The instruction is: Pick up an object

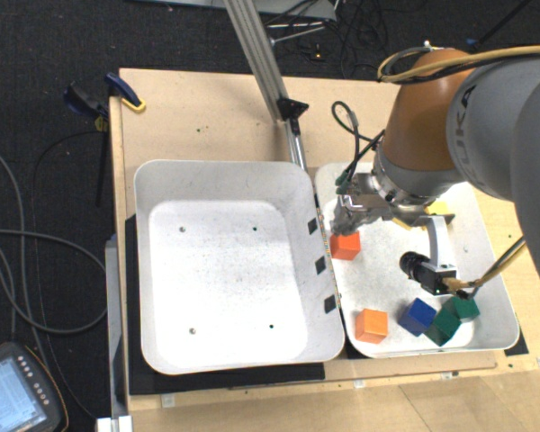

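Observation:
My gripper (346,226) hangs over the left part of the right bin (486,241), close to its left wall. A red-orange block (345,247) sits directly under the gripper's tip, touching or nearly touching it. Whether the block is gripped or resting on the bin floor is unclear. Near the bin's front edge lie an orange block (372,325), a blue block (419,317) and a green block (451,319), the blue and green ones pressed together. A small yellow piece (440,208) peeks out behind the wrist.
The left bin (162,187) stands beside the right one, their rims meeting near the gripper. A slanted metal pole (256,48) rises from the bench's back. The arm's bulk covers the right bin's far part.

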Controlling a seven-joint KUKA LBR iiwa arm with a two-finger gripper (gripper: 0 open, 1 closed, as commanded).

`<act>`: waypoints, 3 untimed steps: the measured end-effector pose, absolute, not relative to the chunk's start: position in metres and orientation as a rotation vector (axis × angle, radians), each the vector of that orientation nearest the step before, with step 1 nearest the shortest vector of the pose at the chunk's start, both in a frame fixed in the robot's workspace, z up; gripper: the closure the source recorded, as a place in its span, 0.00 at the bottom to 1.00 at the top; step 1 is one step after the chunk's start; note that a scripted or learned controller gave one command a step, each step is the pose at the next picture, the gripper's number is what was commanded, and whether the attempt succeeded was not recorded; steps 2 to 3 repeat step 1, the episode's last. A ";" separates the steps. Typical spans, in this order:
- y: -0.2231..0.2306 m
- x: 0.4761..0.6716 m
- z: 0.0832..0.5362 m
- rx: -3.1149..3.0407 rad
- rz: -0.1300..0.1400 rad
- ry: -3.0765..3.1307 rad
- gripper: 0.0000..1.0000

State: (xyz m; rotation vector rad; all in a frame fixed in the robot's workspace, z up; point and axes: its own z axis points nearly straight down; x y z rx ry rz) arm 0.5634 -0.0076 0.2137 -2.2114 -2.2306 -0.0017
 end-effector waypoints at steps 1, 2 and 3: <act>0.042 0.575 0.231 -2.212 -0.005 -2.231 1.00; 0.042 0.575 0.231 -2.212 -0.005 -2.231 1.00; 0.042 0.575 0.231 -2.212 -0.005 -2.231 1.00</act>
